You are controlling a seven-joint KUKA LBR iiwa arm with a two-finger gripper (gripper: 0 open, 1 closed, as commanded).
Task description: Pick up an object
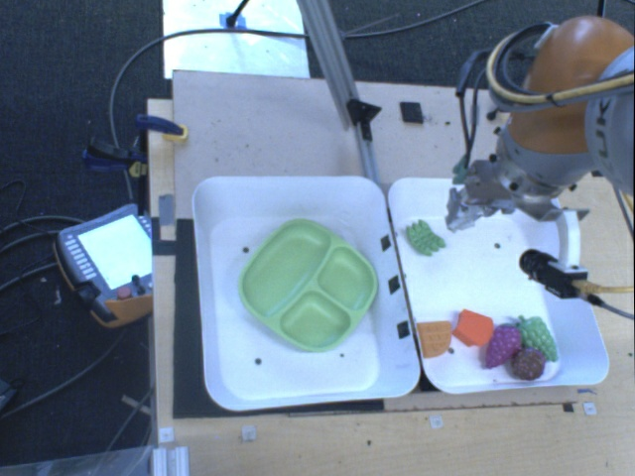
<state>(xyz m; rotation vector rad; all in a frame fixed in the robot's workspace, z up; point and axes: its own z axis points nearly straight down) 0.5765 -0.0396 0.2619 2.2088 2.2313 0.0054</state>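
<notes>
In the right bin (585,350) lie a small green bumpy toy (425,237) near the back left, an orange-brown flat piece (434,338), a red-orange block (474,327), a purple grape bunch (503,344), a green grape bunch (539,335) and a dark red ball (528,365) along the front. My gripper (460,214) hangs over the back of this bin, just right of the small green toy and apart from it. Nothing shows between its tips.
The left bin (223,365) holds a green divided plate (309,284). A black cylinder on a white bracket (546,271) juts from the arm over the right bin. A metal pole (332,53) slants over the board behind the bins. A teach pendant (107,263) lies far left.
</notes>
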